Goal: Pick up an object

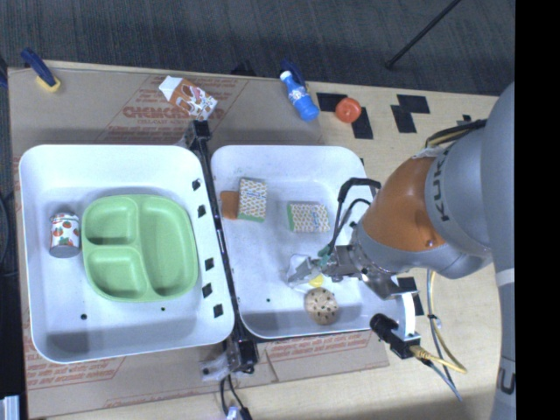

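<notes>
Gripper [317,268] low over crumpled wrapper [304,271], right bin.
Finger state unreadable; cookie [321,305] at 6 o'clock may get knocked.

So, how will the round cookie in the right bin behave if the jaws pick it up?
The cookie looks flat and round, lying on its face, so the grip may have little edge to catch. It seems rigid and probably light. If real, it could crumble under squeeze.
</notes>
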Robot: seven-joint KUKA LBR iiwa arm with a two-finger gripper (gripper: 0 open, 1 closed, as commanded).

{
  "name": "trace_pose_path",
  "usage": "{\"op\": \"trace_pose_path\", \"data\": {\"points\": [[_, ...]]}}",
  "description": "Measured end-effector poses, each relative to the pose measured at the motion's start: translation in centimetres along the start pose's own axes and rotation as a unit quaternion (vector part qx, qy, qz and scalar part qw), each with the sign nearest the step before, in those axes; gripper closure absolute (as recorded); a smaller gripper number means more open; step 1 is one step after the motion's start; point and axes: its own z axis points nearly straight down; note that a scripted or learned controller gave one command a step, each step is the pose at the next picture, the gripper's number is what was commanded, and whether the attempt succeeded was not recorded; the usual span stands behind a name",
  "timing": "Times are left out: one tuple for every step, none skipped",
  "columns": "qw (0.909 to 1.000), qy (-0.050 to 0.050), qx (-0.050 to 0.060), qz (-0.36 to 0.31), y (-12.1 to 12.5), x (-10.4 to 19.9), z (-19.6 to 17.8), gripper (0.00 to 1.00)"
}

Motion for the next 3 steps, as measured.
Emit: {"op": "trace_pose_path", "data": {"points": [[1.0, 0.0, 0.0, -0.005, 0.2, 0.1, -1.1, 1.0], [1.0, 0.001, -0.002, -0.003, -0.2, 6.5, -12.8, 1.0], [1.0, 0.001, -0.001, -0.001, 3.3, 6.4, -13.2, 1.0]]}}
